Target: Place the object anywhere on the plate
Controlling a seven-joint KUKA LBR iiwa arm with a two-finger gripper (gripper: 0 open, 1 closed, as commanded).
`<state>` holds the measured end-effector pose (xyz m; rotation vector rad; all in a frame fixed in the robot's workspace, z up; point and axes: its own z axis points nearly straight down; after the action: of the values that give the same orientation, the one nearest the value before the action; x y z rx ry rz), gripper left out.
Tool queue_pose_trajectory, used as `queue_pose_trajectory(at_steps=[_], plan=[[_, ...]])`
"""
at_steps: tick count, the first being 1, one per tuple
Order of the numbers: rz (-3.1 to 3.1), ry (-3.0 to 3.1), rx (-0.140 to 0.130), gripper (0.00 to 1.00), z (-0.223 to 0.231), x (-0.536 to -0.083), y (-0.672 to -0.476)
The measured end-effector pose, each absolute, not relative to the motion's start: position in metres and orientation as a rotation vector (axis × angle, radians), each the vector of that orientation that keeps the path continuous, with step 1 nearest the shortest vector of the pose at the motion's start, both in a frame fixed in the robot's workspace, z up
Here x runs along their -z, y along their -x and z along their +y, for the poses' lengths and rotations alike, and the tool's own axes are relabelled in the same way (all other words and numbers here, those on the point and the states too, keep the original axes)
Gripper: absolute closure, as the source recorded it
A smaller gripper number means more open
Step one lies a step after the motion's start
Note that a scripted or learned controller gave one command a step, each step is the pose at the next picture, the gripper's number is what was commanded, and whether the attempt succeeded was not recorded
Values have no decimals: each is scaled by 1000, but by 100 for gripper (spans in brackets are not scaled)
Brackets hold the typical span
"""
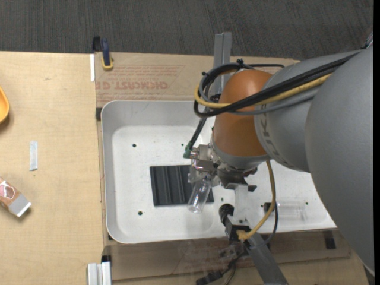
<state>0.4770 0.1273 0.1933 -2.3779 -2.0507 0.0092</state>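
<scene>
The grey arm (320,117) with its orange band (240,114) reached in from three o'clock and hung over the left white bin (119,159). Its gripper (202,183) sat just right of the bin's middle, and a clear plastic tube (199,198) slanted down from it toward six o'clock; whether it was clenched on the tube or released could not be told. The tube's lower end lay over the right edge of a dark ribbed plate (169,186) on the bin floor. Yellow and black cables (237,100) looped over the wrist. At nine o'clock, on the bench (47,100), lay a small wrapped packet (13,198).
</scene>
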Motion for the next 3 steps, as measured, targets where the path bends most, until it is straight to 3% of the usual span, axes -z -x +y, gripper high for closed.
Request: queue_pose_trajectory(at_steps=[1,2,3], plan=[[-2058,2374,-7,100,74,-268,-478],[-2246,2193,-9,100,106,-204,-506],[-2230,2210,-9,100,136,-213,-477]])
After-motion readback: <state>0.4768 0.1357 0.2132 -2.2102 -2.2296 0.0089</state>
